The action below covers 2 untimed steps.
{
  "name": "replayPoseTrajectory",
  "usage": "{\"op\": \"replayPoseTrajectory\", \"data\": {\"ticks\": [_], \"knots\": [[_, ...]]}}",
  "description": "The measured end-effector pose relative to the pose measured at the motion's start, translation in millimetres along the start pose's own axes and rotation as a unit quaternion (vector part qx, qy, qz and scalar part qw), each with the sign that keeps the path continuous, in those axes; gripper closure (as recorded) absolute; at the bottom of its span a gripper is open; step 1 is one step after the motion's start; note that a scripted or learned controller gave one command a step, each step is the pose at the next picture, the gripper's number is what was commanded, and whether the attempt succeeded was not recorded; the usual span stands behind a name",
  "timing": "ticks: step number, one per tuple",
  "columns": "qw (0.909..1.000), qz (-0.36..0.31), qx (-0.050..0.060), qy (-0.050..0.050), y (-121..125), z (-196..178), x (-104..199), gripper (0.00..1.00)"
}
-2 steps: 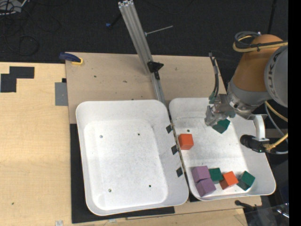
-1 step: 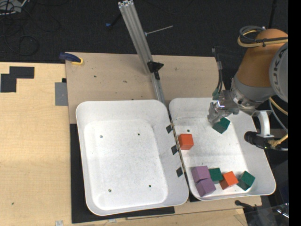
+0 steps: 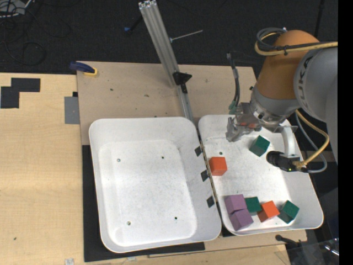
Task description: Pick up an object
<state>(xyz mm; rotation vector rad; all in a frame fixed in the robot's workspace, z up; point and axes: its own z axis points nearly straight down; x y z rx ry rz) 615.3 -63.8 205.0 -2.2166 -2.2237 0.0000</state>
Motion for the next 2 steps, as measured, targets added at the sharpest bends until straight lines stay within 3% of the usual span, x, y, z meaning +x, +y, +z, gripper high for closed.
{"op": "replayPoseTrajectory", "data": {"ticks": [2], "knots": [[1.0, -0.001, 0.0, 0.0, 23.5, 0.5, 106.1, 1.0]]}}
